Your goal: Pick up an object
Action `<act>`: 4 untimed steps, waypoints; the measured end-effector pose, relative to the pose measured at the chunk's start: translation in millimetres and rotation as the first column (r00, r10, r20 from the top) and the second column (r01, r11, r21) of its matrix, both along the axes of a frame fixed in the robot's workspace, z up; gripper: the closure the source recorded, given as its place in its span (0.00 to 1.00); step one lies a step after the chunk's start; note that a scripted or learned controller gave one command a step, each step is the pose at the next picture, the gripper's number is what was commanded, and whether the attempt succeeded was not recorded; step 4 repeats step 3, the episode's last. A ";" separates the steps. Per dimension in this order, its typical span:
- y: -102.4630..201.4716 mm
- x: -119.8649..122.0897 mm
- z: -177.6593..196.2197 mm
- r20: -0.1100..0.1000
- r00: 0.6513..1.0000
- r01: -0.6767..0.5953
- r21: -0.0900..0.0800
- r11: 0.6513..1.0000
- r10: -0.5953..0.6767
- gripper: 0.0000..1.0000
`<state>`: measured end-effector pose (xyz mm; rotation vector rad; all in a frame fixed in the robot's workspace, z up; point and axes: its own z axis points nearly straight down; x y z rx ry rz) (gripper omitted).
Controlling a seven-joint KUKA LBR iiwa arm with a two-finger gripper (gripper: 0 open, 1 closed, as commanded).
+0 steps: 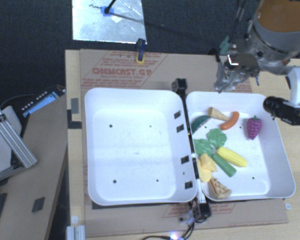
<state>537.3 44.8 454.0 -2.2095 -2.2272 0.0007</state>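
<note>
The right bin (275,154) holds several toy foods. A purple bunch of grapes (253,127) lies near its right wall. An orange sausage (230,120) and a beige cone-shaped piece (218,114) lie near the far wall. A green leafy piece (213,140), a yellow corn cob (232,157), a green cucumber (224,164), a yellow wedge (206,167) and a pizza slice (219,188) sit towards the left and front. My gripper (229,83) hangs over the bin's far rim, apart from all of them, with nothing seen in it.
The left bin (135,144) adjoins the right one along a black-clipped divider (187,139). A dark green piece (200,122) lies against that divider. Both bins rest on a cardboard sheet (120,69). A yellow-and-blue clamp (140,51) stands at the back.
</note>
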 end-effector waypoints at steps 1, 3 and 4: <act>-35.6 54.4 15.9 0.009 1.000 0.009 -0.004 1.000 -0.009 1.00; 1.4 107.6 85.6 0.012 1.000 0.001 -0.001 1.000 -0.001 1.00; 1.4 107.6 85.6 0.012 1.000 0.001 -0.001 1.000 -0.001 1.00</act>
